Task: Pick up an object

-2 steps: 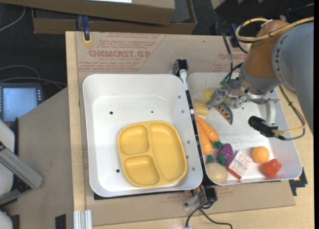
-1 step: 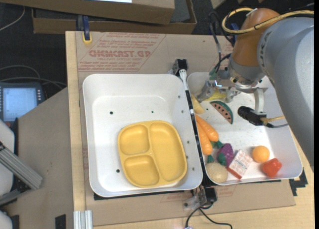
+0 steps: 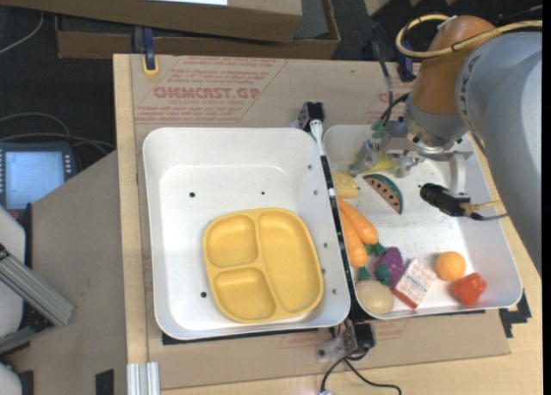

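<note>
Cardboard-covered bench [image 3: 207, 92], two white bins. Gripper [image 3: 389, 154] low in right bin [image 3: 499, 256], reaching stage; finger state: cannot tell. Watermelon slice [image 3: 384, 190] just below it; next: descend, close.

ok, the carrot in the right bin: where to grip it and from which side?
Judging from the view, grip the carrot across its thick middle, coming straight down from above. It lies flat, running diagonally beside the bin's left wall, so close the fingers across its narrow width. Purple grapes crowd its lower end, so stay mid-body.
</note>
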Controlling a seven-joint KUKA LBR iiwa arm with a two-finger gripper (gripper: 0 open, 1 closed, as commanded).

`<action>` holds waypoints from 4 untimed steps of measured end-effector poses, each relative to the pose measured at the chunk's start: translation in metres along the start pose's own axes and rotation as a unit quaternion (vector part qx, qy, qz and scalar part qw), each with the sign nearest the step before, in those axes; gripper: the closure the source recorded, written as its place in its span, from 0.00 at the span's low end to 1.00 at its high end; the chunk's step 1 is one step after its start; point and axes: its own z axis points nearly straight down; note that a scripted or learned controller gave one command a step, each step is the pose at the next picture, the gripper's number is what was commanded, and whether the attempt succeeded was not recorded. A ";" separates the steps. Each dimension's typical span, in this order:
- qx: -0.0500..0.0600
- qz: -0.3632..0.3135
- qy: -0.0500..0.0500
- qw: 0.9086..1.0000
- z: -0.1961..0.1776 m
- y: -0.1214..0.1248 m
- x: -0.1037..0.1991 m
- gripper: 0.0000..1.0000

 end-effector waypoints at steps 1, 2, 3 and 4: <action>-0.001 0.001 -0.003 1.000 -0.001 0.000 0.005 0.00; -0.012 -0.001 -0.002 1.000 -0.005 -0.024 -0.025 0.00; -0.011 -0.002 -0.002 1.000 -0.003 -0.067 -0.012 0.00; -0.017 -0.003 -0.004 1.000 -0.005 -0.026 -0.043 0.00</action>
